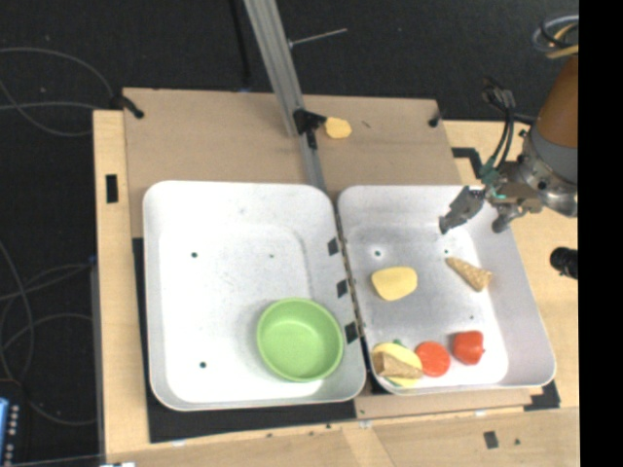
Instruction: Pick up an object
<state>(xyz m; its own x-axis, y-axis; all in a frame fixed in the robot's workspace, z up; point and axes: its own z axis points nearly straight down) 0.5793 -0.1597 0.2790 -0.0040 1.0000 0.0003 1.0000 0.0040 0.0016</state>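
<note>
Hovering: gripper (480, 212) hangs over upper right part of right bin (389, 212), arm coming in from right edge.
Fingers: spread wide apart, one dark finger (456, 212) pointing down-left, other near bin's right rim; nothing between them, nothing touched as far as view shows.
Nearest obj: tan wedge-shaped piece (468, 273), just below gripper, lying on bin floor, apart from fingers.
Yellow lump: pale yellow rounded item (394, 282) mid-bin, down-left of gripper, well apart from it.
Front row, right bin: red pepper-like item (468, 346) w/ red-orange tomato-like ball (433, 358) just beside it; left of those a tan piece (397, 363) resting on a yellow-green item (404, 377) in front-left corner. All far from gripper.
Left bin (195, 222): green bowl (300, 339) upright near front-right corner.
Bench: small yellow object (338, 127) outside bins on board behind them, beside slanted metal post (277, 56).
</note>
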